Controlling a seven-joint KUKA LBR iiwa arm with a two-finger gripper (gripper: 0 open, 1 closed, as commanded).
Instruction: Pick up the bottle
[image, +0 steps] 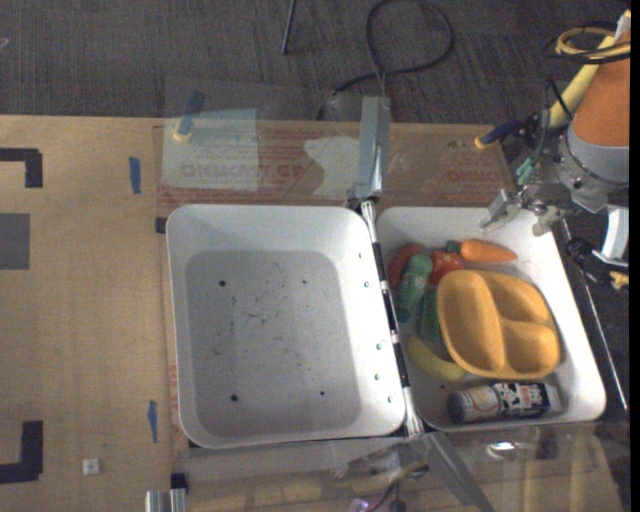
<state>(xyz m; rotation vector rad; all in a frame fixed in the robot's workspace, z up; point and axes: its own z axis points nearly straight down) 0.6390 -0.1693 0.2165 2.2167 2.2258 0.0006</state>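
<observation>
Your metal two-finger gripper (520, 208), spread and holding nothing, hovers at twelve o'clock; the dark, white-labelled bottle (502, 401) lies at six.

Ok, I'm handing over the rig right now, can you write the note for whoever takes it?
Gripper: above the right white bin's far edge, holding nothing.
Bottle: the dark cylindrical bottle with a white label lies on its side at the right bin's near edge, just in front of the yellow divided plastic tray.
Done: nothing, the bottle is untouched.
Left: reach, grasp and lift it.
</observation>
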